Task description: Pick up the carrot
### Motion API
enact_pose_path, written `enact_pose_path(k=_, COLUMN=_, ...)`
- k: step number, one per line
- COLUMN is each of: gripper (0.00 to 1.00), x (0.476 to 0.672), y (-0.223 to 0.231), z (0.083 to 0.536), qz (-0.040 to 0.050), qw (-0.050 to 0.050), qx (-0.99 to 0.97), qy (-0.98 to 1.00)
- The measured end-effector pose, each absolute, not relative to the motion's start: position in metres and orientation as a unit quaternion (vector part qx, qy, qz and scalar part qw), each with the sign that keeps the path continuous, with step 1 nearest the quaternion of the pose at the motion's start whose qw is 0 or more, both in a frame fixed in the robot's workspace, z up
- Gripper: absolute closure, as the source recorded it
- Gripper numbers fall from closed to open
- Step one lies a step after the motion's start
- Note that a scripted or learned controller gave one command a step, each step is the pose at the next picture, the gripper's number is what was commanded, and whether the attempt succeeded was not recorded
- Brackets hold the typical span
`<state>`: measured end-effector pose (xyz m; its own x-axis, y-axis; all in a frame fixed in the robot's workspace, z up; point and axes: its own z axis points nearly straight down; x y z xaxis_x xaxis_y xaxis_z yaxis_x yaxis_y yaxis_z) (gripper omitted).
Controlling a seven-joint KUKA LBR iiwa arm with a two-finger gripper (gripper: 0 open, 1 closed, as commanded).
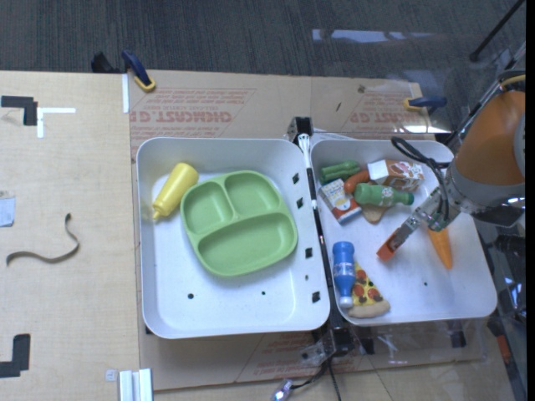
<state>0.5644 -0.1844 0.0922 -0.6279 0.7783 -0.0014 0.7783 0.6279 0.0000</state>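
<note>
Carrot (441, 247) lies in the right bin (468, 307), near its right wall, pointed end toward the lower edge of the view, with its upper end just beside the tool (416, 226). Whether the two touch cannot be told. That tool hangs low over the right bin, reaching in from the right below the arm's orange band (493, 140); whether it is spread or closed cannot be told from this slanted view, and nothing shows clearly between its tips. A long grey-and-red piece runs from it down-left to a red end just above the bin floor.

Up-left of the tool a green bottle (383, 195) lies on its side, with a small red-and-white carton (338, 200) beside it and a green vegetable (338, 171) near the bin's upper left corner. A blue bottle (343, 261) lies along the left wall of that bin, and a toy pizza slice (366, 295) sits just below it.

In the left bin (167, 307) sits a green divided plate (240, 221), with a yellow mustard bottle (173, 189) at its upper left. Both bins rest on cardboard over the desk (58, 324).
</note>
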Motion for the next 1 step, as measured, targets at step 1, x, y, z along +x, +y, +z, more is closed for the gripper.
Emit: enact_pose_path(k=1, gripper=0.00, x=0.5450, y=-0.2135, z=0.0919, qz=0.0056, qw=-0.001, qx=0.410, qy=0.912)
